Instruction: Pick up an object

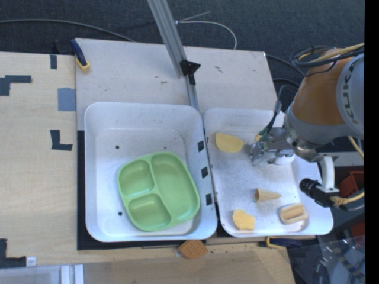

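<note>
The right bin (234, 176) holds several food-like items: a yellow rounded piece (228, 142) near its upper left, a small tan cone (266, 195) lower down, a yellow chunk (243, 220) at the front, and a tan bread-like block (292, 213) at the front right. My gripper (260, 154) hangs low over the bin's upper right part, just right of the yellow rounded piece. Nothing shows between its fingers.
The left bin (100, 158) holds a green divided plate (157, 190). A grey metal pole (169, 28) slants over the bench behind the bins. A brown waffle-like piece (192, 249) lies outside the bins at the front edge. Cables run at the right.
</note>
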